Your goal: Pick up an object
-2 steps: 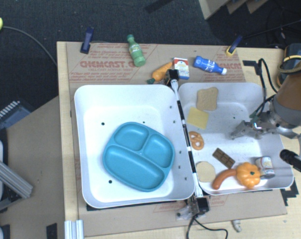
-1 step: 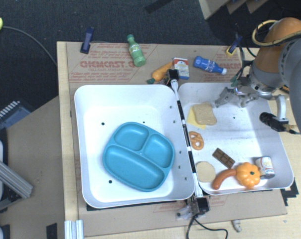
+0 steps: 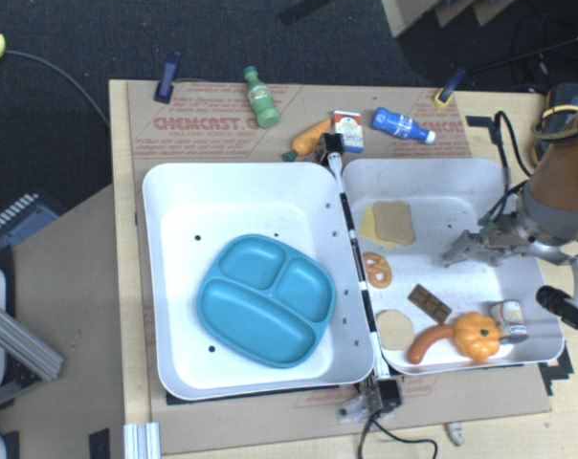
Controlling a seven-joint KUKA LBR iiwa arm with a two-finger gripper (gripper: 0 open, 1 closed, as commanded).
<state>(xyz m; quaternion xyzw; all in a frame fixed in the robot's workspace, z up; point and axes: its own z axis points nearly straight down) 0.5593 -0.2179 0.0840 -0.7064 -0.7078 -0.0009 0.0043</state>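
- The arm comes in over the right edge of the right bin (image 3: 433, 175), and its gripper (image 3: 458, 251) hangs low over that bin's bare floor, about midway along the right side.
- I can't tell from here whether the claw is released or clenched; nothing visible sits in it.
- To my eye this is the approach step: no object has been lifted yet.
- The candidates all lie in the right bin. One slice of toast (image 3: 391, 223) sits toward the far left corner, and one pretzel (image 3: 376, 270) lies against the left wall.
- Along the near edge I count one round cracker (image 3: 395, 329), one chocolate bar (image 3: 429, 302), one sausage (image 3: 429, 340), one small pumpkin (image 3: 478, 337) and one little can (image 3: 508, 319).
- The chocolate bar and pumpkin look nearest to the claw; the next move would need it shifted toward the near edge, centred over one piece, then lowered.
- The sausage touches the pumpkin, so a grab there could catch both.
- The left bin (image 3: 174, 208) holds one blue divided plate (image 3: 266, 299).
- On the bench beyond the bins lie two toy bottles, one green (image 3: 261, 98) and one blue (image 3: 402, 125).
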